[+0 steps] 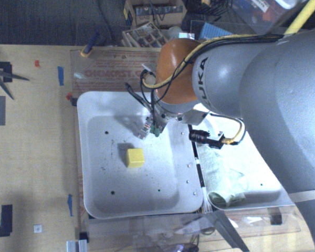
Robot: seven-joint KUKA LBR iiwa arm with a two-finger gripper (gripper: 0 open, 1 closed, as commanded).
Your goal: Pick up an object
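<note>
Grey metal with an orange band above the wrist, the arm reaches in from the right and ends in the pincer (149, 126), which hangs over the upper middle of the left bin (89, 140). The tip is small and partly blurred, a tangle of black cable looping just above it, so I cannot tell how the pincer stands or whether it touches the bin floor. Nothing can be seen gripped in it.

Beneath it the left bin is shallow and white, its floor speckled with a few dark spots. To the right of the pincer, largely under the arm, lies the right bin (262, 185), with a crumpled pale wrapper and a rolled greenish thing (226, 197) near its lower edge. Both bins rest on a light wooden bench (31, 156), marked with bits of blue tape off to the left. Above the pincer, beyond the bench, are boxes and cables on a dark floor.

The yellow block (135, 157) lies on the floor of the left bin, below the pincer and slightly to its left, near but apart from it.
</note>
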